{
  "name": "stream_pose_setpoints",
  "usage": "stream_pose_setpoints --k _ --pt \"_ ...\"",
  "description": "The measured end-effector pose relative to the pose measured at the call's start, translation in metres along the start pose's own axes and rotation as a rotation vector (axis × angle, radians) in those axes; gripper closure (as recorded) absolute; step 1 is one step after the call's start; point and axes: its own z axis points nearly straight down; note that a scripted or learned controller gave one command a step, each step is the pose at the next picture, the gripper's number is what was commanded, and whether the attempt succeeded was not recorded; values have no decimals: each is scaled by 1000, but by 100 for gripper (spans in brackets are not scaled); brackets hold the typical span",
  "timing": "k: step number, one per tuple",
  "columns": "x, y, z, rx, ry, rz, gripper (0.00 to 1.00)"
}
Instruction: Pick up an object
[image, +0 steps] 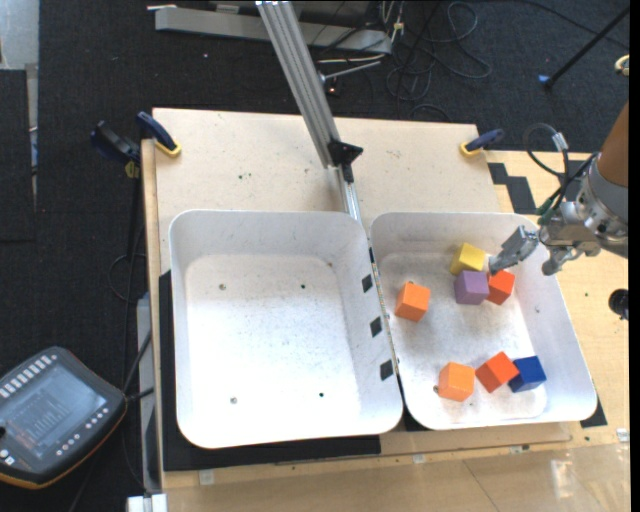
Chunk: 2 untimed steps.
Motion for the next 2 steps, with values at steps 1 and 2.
stream_pose_setpoints --k 1,2 --pt "0 0 0 -1 0 1 0" --pt "-6 -7 60 6 1 3 0"
